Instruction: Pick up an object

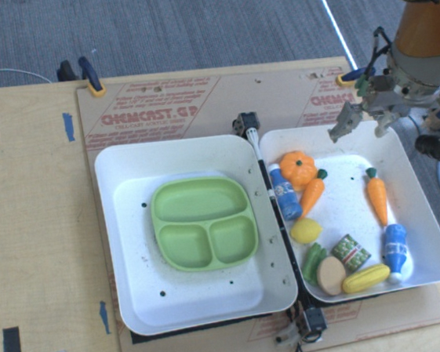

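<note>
Ten or so small toys, glossy moulded plastic, lying loose in the right bin (416, 196), none lifted. Near the right wall, a slim tapered carrot (377, 199), long axis running away from the camera, green tip at the far end; just below it a blue bottle (395, 250), rounded, white cap toward the near rim. Along the near edge, a yellow banana (365, 278) lying crosswise, a beige disc (332, 275), a green-labelled can (351, 252) tilted, a green pepper (312, 259). Further left, a lemon (306, 231), a second carrot (311, 196) slanting, a second bottle (285, 194), a ribbed orange pumpkin (298, 168). Above the bin's far right corner, gripper (363, 127), metal fingers spread, grasping nothing. In the left bin (123, 222), a matte green three-part plate (204, 222).
</note>
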Robot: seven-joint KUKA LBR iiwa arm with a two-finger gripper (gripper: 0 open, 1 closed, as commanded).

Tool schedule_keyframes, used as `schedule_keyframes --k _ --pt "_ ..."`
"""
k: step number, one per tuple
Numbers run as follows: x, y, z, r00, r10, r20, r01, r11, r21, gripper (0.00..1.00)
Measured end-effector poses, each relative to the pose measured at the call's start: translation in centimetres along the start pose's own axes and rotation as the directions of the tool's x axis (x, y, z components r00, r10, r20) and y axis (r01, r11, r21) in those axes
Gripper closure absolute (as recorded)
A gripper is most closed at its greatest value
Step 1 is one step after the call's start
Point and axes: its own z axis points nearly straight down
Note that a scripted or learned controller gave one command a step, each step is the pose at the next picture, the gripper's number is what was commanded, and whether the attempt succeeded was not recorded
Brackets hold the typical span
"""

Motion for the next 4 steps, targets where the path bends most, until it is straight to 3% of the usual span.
schedule_keyframes --k 1,2,3,4 --pt "0.8 0.3 10.4 1.0 0.0 0.0 0.0 1.0 0.002 0.0" --pt "2.0 0.1 13.9 1.0 0.001 0.001 -0.001 1.0 -0.011 0.0" --pt "2.4 -0.1 14.1 1.0 0.002 0.003 -0.002 1.0 -0.019 0.0" --pt "2.8 -3.4 16.3 1.0 0.003 0.005 -0.003 1.0 -0.009 0.0"
